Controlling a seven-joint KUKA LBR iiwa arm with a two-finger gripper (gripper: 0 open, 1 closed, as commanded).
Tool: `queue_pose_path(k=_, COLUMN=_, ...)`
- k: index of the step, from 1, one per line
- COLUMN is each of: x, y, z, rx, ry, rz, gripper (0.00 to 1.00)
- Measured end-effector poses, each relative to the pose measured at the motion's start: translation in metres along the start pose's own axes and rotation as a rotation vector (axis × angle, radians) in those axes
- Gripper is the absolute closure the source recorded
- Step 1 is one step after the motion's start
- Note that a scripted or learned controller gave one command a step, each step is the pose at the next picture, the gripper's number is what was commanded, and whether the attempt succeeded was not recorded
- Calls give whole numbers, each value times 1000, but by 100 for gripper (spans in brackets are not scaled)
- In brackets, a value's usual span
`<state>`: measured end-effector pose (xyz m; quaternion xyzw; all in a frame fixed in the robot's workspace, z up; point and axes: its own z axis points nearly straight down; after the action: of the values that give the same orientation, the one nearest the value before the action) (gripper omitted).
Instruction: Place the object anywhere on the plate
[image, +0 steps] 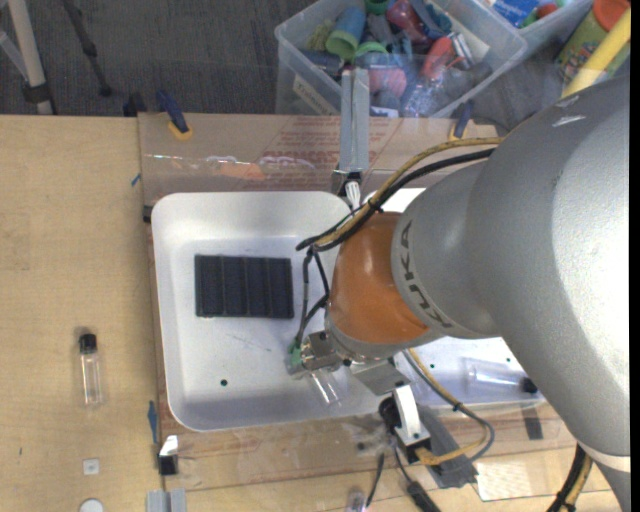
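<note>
Grey arm (540, 200) overhangs the white bin (180, 300) on the wooden bench (60, 220); tool (322, 382) state unclear.

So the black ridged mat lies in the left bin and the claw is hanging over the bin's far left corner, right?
Not quite. The black ridged mat does lie in the left bin, but the camera view shows the claw over the bin's near right corner, beside the mat, not the far left one.

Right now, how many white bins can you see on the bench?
2. The left bin holds a black ridged plate; the right bin lies mostly hidden under the arm.
</note>
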<state>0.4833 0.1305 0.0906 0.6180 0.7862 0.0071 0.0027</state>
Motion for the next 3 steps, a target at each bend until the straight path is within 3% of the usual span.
queue_pose_path(k=1, x=0, y=0, z=-9, rx=1, ry=1, rz=3, gripper=100)
queue_pose_path(k=2, x=62, y=15, z=1, rx=-3, ry=-5, rz=439, gripper=100)
queue_pose_path(k=3, x=-15, y=-3, z=0, rx=-2, ry=-5, rz=-92, gripper=100)
